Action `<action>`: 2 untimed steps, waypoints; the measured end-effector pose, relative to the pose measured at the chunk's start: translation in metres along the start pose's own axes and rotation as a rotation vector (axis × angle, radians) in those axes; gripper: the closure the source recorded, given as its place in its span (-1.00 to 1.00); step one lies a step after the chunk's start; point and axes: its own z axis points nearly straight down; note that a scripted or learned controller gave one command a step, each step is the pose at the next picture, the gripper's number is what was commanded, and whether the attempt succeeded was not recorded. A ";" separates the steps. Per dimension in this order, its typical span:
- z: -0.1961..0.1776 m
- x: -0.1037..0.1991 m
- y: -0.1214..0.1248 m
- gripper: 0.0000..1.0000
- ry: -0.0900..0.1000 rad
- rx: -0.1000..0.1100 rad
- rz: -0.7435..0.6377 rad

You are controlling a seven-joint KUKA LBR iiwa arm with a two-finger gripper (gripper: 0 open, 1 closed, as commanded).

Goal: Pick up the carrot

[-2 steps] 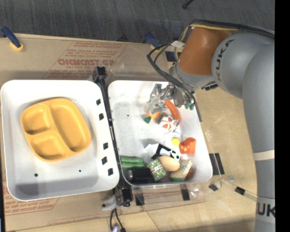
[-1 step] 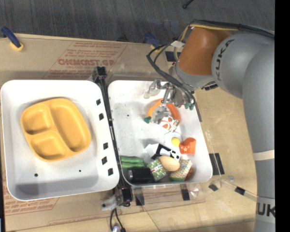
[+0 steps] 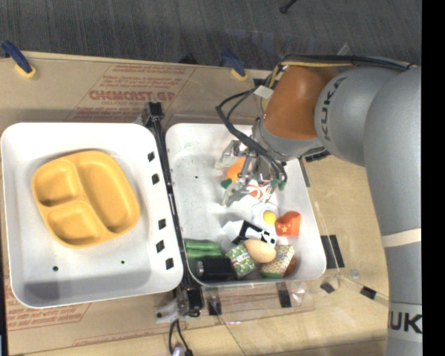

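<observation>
The gripper (image 3: pixel 245 176) hangs low in the right bin (image 3: pixel 185 199), an orange carrot (image 3: pixel 236 169) apparently between its parted jaws; closing squarely across it before lifting looks wise. Whether they grip cannot be told.

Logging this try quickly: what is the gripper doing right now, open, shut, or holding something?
Gripper: low in the right bin, at the carrot; open, shut or holding cannot be told.
</observation>
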 end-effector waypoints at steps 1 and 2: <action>-0.013 -0.003 0.002 1.00 -0.007 0.001 -0.008; -0.189 0.000 -0.011 1.00 -0.021 0.007 -0.097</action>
